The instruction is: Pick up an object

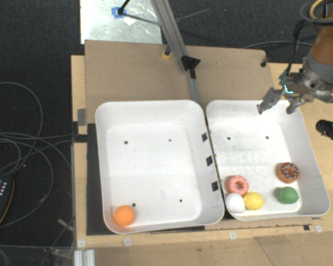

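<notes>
The grey arm with its orange band (328, 47) reached in from the right, and its gripper (280, 102) hung over the far right corner of the right bin (250, 143). Its two dark fingers (268, 101) were spread well apart, with nothing between them.

The objects in the right bin lay clustered along its near edge, well apart from the gripper. A pink-frosted doughnut (237, 184) sat near the bin's left wall, with a white ball (235, 203) just in front of it and a yellow ball (253, 200) touching the white one on its right. Further right lay a chocolate doughnut (288, 172), and just nearer than it a green ball (287, 195).

The left bin (150, 148) held a single orange ball (124, 215) in its near left corner, far from the arm. The two bins stood side by side on the brown surface (127, 71), their inner rims touching, with small black clips along the seam. A grey pole (172, 29) slanted down from the far side toward the gap between the bins. Black cables (22, 148) looped across the dark floor to the left.
</notes>
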Robot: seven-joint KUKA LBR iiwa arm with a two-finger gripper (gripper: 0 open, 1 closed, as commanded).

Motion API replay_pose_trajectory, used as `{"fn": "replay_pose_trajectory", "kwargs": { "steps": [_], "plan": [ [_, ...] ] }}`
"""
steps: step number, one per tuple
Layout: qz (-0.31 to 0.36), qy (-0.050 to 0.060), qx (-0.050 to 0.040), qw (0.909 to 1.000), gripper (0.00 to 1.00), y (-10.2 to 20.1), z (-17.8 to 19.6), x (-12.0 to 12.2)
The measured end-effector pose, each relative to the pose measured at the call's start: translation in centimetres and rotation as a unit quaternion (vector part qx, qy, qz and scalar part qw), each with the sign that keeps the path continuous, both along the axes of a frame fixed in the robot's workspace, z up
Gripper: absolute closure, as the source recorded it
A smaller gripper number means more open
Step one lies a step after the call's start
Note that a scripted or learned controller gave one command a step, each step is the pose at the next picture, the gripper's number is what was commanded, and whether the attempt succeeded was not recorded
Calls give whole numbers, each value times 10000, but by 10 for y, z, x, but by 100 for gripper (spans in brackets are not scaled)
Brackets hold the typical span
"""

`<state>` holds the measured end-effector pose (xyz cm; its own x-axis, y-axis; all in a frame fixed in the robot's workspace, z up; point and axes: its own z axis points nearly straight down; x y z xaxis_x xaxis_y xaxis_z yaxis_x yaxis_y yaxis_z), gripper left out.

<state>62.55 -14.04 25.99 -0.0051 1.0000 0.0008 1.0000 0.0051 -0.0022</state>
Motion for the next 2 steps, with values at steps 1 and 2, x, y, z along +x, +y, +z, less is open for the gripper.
{"fn": "replay_pose_trajectory", "kwargs": {
  "steps": [1,2],
  "plan": [
    [6,-17,-6,10000,0,0,2,1],
    [11,4,-2,10000,0,4,-53,10]
  ]
}}
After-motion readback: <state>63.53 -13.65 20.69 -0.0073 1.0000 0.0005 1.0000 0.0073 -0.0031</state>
